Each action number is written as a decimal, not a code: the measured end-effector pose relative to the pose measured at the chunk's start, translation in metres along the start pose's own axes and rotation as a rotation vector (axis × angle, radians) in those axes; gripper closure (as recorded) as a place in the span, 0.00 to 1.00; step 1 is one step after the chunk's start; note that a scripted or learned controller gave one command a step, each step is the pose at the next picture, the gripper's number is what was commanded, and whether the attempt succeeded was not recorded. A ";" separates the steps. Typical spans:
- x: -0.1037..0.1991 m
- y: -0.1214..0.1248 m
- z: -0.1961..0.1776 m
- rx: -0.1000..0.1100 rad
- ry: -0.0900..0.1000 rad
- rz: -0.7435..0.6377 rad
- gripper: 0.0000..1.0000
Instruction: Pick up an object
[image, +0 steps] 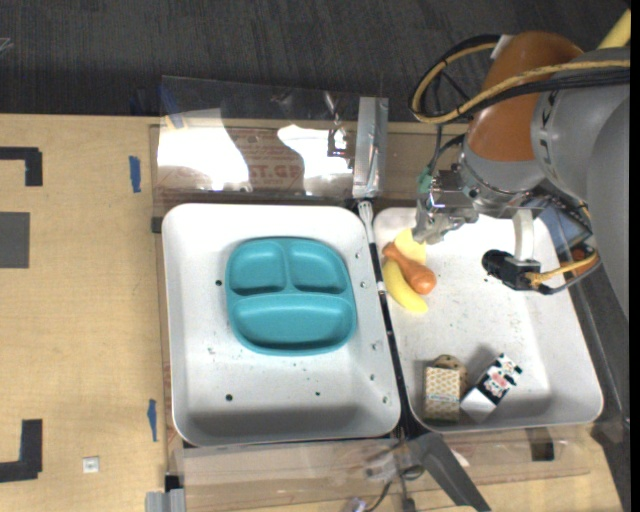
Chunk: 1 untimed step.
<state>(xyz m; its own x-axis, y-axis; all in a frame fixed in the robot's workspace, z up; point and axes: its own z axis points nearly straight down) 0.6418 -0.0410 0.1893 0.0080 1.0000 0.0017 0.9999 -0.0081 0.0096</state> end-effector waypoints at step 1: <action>-0.003 -0.002 0.004 0.008 -0.002 0.004 0.00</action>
<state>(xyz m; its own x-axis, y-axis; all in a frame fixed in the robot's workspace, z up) 0.6397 -0.0438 0.1850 0.0118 0.9999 -0.0004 0.9999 -0.0118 0.0013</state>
